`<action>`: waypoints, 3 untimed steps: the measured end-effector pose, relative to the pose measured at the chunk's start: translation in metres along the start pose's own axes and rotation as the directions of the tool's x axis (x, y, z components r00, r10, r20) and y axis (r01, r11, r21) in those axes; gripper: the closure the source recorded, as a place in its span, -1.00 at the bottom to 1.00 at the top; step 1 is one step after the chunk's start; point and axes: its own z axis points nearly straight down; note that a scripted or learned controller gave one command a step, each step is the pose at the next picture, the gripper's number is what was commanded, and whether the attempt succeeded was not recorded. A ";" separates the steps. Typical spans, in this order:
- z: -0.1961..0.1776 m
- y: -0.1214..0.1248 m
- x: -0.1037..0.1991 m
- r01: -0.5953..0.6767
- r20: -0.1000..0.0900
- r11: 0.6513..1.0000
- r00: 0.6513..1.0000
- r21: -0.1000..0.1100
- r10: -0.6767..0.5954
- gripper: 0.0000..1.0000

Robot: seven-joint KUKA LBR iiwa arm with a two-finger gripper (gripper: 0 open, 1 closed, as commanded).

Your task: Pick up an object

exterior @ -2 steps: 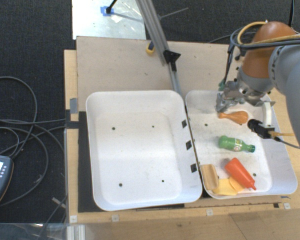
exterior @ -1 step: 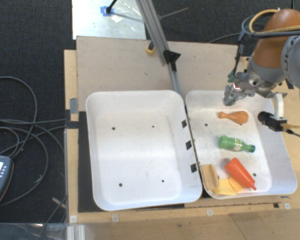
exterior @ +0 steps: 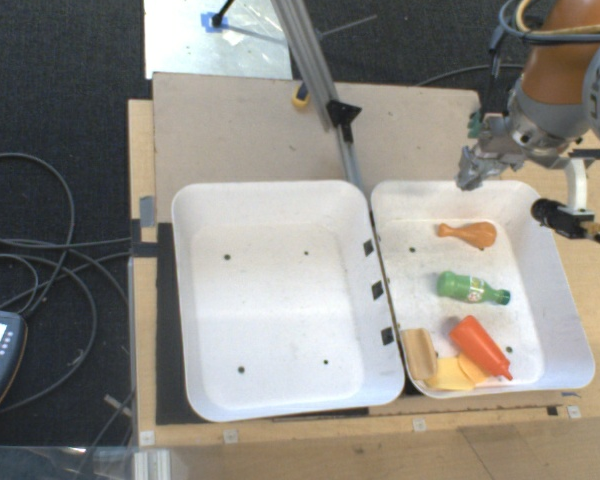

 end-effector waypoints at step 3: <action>-0.025 -0.041 0.090 0.004 -0.003 1.000 1.000 0.010 -0.003 1.00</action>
